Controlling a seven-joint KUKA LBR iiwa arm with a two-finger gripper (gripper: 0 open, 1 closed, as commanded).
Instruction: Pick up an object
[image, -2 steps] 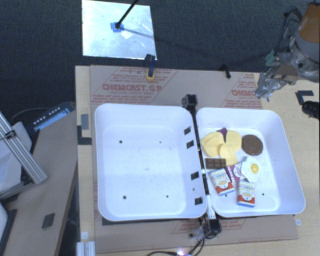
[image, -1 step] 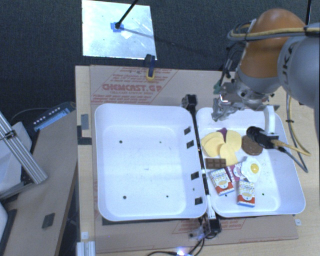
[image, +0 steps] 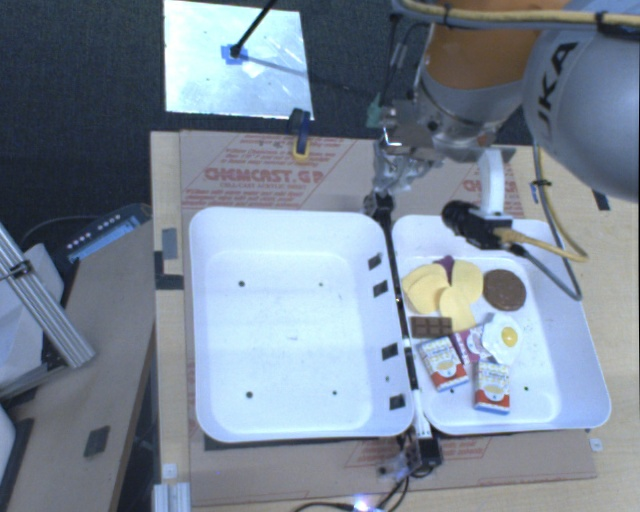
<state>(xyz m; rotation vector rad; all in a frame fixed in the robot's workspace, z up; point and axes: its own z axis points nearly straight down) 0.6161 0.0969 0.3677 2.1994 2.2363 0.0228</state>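
Items for picking are held in the right bin (image: 575, 330): yellow slices (image: 437, 290), a brown round biscuit (image: 504, 290), a chocolate bar piece (image: 431, 326), a fried egg (image: 503, 338) and two small cartons (image: 467, 372), all clustered near the divider. All are judged light, rigid toy foods; flat pieces would be hard to pinch, so a carton, taken across its narrower sides, is preferred. The tool (image: 385, 190) is seen above the bins' far edge; whether it is apart or together cannot be told.
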